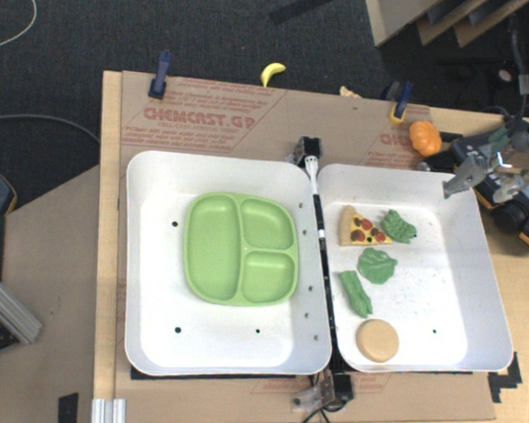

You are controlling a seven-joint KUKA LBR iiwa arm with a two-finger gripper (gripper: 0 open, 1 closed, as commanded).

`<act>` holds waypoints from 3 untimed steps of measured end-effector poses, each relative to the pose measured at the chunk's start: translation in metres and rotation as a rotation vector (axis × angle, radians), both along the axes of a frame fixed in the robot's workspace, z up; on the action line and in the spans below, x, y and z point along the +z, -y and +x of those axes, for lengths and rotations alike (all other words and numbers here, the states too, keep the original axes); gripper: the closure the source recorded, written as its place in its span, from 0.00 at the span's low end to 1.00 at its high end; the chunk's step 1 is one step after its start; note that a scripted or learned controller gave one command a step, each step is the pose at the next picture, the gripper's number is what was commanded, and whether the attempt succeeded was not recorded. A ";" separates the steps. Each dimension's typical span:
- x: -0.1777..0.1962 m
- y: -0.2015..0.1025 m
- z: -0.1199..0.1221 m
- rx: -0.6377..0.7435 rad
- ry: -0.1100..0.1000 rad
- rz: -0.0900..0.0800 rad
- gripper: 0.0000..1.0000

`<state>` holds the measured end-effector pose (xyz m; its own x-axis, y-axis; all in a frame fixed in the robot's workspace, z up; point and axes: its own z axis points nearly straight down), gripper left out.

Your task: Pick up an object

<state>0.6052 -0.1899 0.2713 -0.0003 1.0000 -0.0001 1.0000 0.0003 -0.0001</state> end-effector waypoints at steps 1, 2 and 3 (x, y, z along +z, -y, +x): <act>-0.137 0.001 -0.045 -0.002 -0.016 0.005 0.00; -0.112 -0.028 -0.094 -0.001 -0.004 0.003 0.00; -0.072 -0.031 -0.127 -0.002 -0.001 0.001 0.00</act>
<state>0.4780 -0.1588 0.1990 0.0017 1.0000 0.0011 1.0000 -0.0017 -0.0007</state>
